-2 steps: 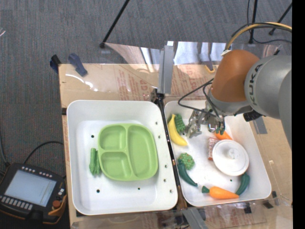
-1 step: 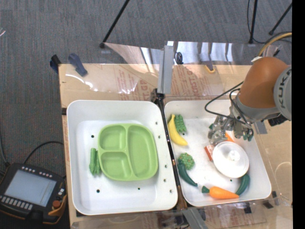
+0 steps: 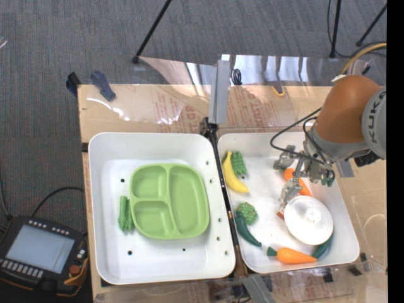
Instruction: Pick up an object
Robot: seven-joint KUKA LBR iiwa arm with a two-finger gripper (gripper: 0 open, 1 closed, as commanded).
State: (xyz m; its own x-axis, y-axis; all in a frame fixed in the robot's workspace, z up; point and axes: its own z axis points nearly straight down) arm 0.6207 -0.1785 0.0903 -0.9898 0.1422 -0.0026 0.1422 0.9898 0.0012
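Nearest the camera, in front of the gripper (image 3: 297, 180), a carrot (image 3: 295, 255) lies along the right bin's (image 3: 351, 232) front wall. That's a tight spot, w/ the rim close behind it. Just past it a white domed bowl (image 3: 308, 219) sits almost touching the gripper's near side, so there's little room to come down there. The gripper itself hangs low over an orange piece (image 3: 304, 187), prob. the target obj.; metal parts hide the contact, so can't tell if it's clenched, released or grasping anything. To its picture-left, a dark green pepper (image 3: 247, 232) and a broccoli head (image 3: 247, 213) lie near the divider. Further back are a banana (image 3: 233, 175) and a knobbly green veg (image 3: 239, 164). The white floor between these and the gripper is the best open lane. Well off on that side, the left bin (image 3: 101, 169) holds a green divided plate (image 3: 169, 201) w/ a pea pod (image 3: 125, 213) beside it, both flat and apart from the walls.
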